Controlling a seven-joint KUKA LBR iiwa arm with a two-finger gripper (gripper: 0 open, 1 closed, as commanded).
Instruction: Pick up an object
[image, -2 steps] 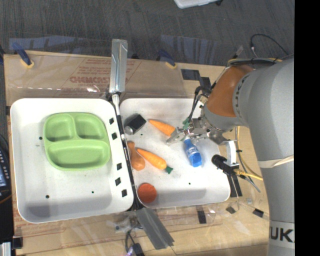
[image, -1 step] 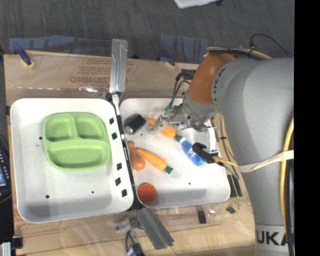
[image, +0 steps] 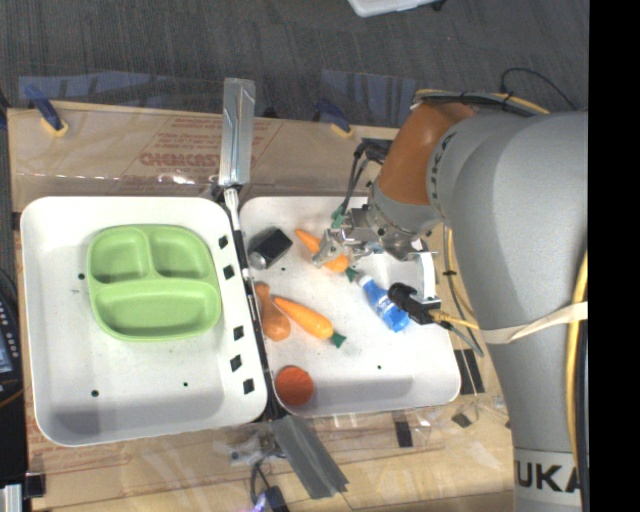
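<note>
I have the tool (image: 335, 250) low over the right bin (image: 425, 385), near its far wall, and from this slant I cannot tell how it is set, nor whether anything is in it. Right at its tip lie two small orange pieces (image: 312, 241), one just to the tool's left and one beneath it, touching or nearly so; I cannot separate them from the metalwork well enough to say which.

The likeliest thing to pick, in my judgement, is that small orange piece under the tip, so the coming move turns on a short drop, not a reach. Just beyond the tool on the arm's side lies a blue bottle (image: 384, 303), its long axis running diagonally away from the tip. Further toward the near side of the bin lies a carrot (image: 305, 318), long axis slanting, with a brownish piece (image: 271, 314) beside it. A black block (image: 268, 245) sits to the tool's left by the divider, and an orange ball (image: 294, 384) rests well apart at the near wall. The left bin (image: 50, 300) holds a green tray (image: 155, 280).
</note>
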